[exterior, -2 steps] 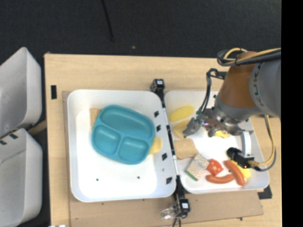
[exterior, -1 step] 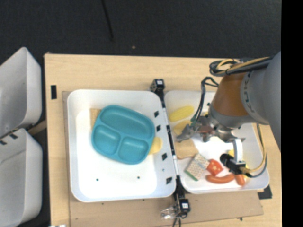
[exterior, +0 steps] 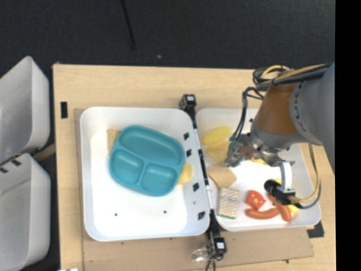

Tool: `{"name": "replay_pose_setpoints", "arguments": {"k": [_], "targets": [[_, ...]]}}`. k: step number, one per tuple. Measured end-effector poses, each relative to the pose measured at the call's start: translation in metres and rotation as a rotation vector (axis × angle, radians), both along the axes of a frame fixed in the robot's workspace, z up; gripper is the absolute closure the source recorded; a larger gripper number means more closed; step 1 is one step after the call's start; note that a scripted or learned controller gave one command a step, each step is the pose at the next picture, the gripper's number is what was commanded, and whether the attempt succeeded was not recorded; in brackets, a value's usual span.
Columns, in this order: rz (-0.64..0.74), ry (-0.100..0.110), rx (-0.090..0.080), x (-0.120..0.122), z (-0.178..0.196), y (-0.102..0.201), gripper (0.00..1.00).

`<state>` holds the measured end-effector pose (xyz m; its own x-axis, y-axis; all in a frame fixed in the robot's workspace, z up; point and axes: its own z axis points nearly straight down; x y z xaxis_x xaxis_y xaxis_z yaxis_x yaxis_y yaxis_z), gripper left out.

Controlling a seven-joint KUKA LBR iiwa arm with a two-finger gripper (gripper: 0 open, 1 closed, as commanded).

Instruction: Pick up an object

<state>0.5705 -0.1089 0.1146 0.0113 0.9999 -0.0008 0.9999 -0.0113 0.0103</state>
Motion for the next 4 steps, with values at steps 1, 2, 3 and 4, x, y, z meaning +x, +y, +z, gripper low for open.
{"name": "replay_pose_setpoints", "arguments": {"k": [1,2,3,4], "targets": [[0.005,0.005,-0.001,0.003,0.054,-0.012,1.00],[0.013,0.004,-0.001,0.012,0.101,-0.018,1.00],[0.013,0.006,0.000,0.013,0.128,-0.020,1.00],[0.016,0.009,0.001,-0.023,0.138,0.015,1.00]]}}
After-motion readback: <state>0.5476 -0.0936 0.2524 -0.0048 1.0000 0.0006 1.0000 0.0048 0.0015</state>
